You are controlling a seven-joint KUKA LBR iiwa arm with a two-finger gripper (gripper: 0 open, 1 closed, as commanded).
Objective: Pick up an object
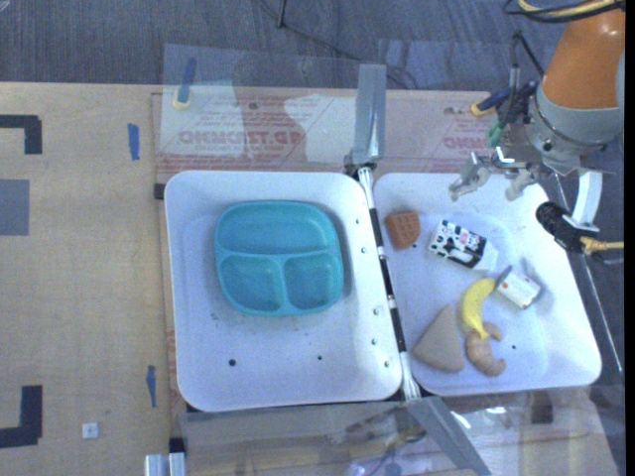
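Observation:
The right bin holds several objects. An orange-brown piece lies near its left wall. To its right lies a black-and-white patterned box. A yellow banana is in the middle, with a small white box just to the right of it. A tan wedge and a tan pastry-like piece lie near the front. My gripper hangs over the bin's back edge, above and behind the patterned box. Its fingers are spread, open, with nothing between them.
The left bin bears a teal divided tray. A metal divider runs back from the seam between the bins. Cables and a black fitting hang by the right bin's right wall.

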